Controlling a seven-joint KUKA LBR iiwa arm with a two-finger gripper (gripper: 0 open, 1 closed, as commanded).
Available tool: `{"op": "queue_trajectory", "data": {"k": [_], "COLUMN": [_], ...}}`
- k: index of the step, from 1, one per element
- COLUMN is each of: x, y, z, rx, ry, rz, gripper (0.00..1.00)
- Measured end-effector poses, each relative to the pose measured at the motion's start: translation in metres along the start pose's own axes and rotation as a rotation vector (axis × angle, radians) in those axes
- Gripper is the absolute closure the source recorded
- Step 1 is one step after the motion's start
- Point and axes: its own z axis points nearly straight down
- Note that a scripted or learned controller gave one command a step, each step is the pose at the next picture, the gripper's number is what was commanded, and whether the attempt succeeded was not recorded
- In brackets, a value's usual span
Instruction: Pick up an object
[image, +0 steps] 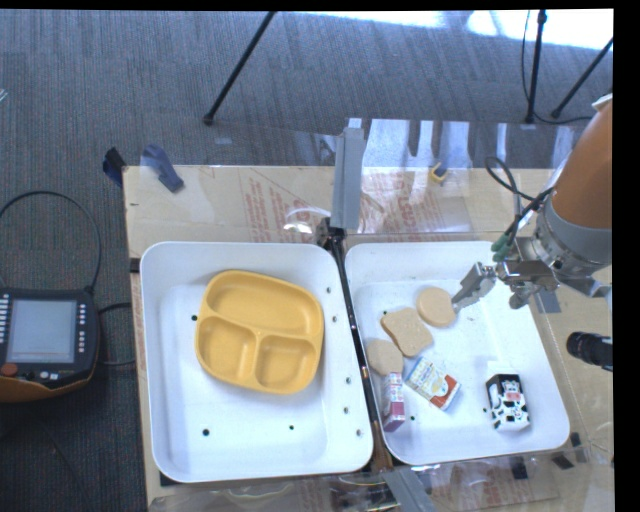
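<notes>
Across the tabletop (230, 200) sit two white bins; the left bin (170, 400) carries a yellow divided tray (262, 330); the right bin (520, 330) holds bread slices (407, 330), a small carton (432, 382) and a cow-patterned box (508, 402); nothing is lifted yet. Hovering just beside the round slice (436, 306), the claw (472, 286) carries nothing, though whether it stands parted or closed I cannot tell; bare bin floor lies beneath it, the far rim near.

We see even, bright light; sunlight washes out the grey carpet floor (520, 25) at far right. Glare streaks the clear plastic sheet (410, 190) beyond the bins. Shadows stay soft; detail is slightly grainy.
</notes>
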Motion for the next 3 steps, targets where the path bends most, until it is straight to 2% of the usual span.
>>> {"op": "queue_trajectory", "data": {"k": [1, 2, 3], "x": [-0.022, -0.002, -0.004], "y": [-0.02, -0.045, -0.046], "z": [0.129, 0.199, 0.192], "rx": [0.014, 0.002, 0.008], "ry": [0.004, 0.002, 0.004], "rz": [0.004, -0.001, 0.007], "gripper": [0.0, 0.0, 1.0]}}
